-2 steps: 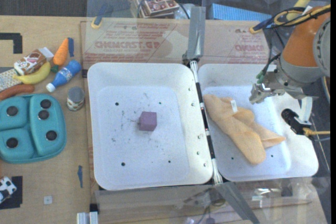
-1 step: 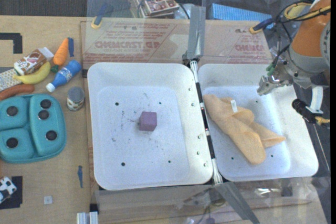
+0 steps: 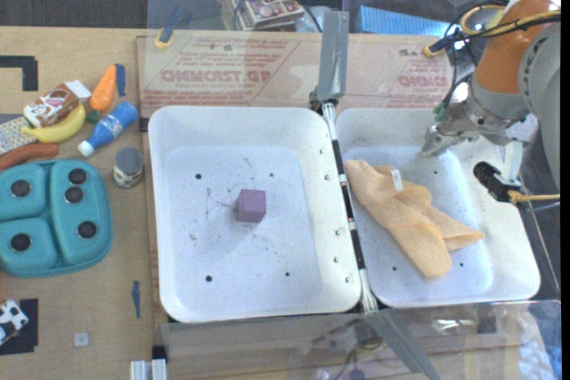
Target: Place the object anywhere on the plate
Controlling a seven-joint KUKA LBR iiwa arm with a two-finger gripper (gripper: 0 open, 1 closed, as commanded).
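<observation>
Hand [image 3: 439, 141] hangs over the right bin [image 3: 499, 280], grip unreadable; one purple block [image 3: 250, 206] in left bin [image 3: 178, 280], one orange cloth [image 3: 414, 222] right.

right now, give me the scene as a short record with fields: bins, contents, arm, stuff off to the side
left bin: holds a small purple block, near the middle of the floor
right bin: holds a crumpled orange cloth, lying from upper left to lower right
arm: grey with an orange band, over the right bin's upper right part
tool: over the right bin's back part, above the cloth; nothing seen between its fingers
bench, left of the bins: teal tray, small can, blue bottle, banana, carrot
plate: cannot tell which item this is
</observation>
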